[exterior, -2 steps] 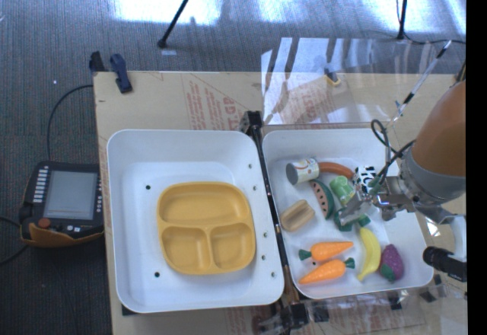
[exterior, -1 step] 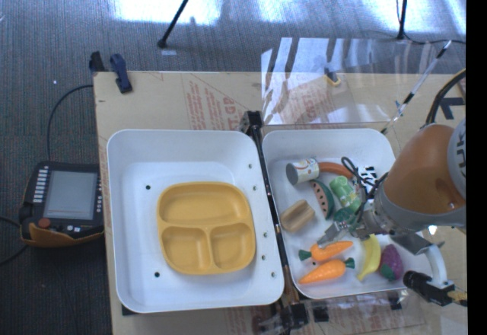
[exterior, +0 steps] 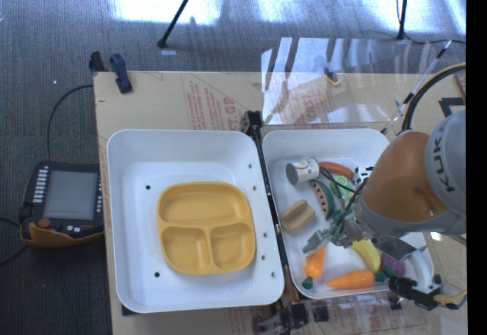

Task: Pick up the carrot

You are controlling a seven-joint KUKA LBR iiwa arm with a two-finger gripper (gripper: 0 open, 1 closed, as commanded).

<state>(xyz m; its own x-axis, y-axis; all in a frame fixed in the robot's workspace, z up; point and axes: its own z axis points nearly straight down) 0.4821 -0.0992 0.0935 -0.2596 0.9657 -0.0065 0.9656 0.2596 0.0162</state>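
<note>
Carrot (exterior: 314,264) lies beside gripper (exterior: 319,238), banana (exterior: 367,253).

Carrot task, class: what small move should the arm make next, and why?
Probably a short drop straight down. The tool hangs just above the smaller carrot in the right bin, with a second carrot lying beside it. Whether it is touching that carrot is not clear.

The hand (exterior: 319,238) hovers just above a carrot (exterior: 315,263).
</note>
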